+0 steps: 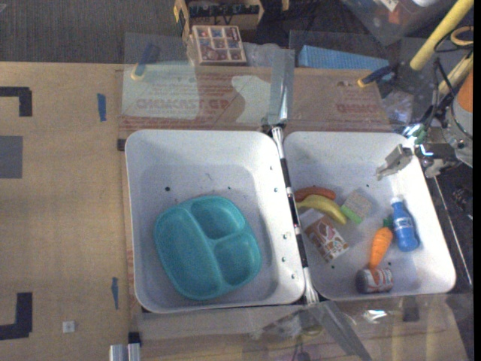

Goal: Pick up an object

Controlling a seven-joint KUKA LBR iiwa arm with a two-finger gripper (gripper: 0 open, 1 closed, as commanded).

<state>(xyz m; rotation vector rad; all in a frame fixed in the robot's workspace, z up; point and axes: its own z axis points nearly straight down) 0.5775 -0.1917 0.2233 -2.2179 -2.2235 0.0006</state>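
Note:
The right bin (331, 150) holds a yellow banana (323, 206) with a red piece (314, 193) beside it, a small pale box (358, 203), a printed carton (328, 238), an orange carrot (380, 247), a blue bottle (403, 226) and a small can (374, 279). My gripper (394, 162) hangs over the bin's upper right part, above and clear of the bottle, with nothing visible between its fingers. The left bin (158, 160) holds a teal divided plate (208, 245).
A clear plastic sheet and cardboard (225, 100) lie behind the bins, with a small box of items (218, 43) further back. Cables and a yellow pole (443, 28) crowd the top right. Bare wooden bench (60, 201) spreads to the left.

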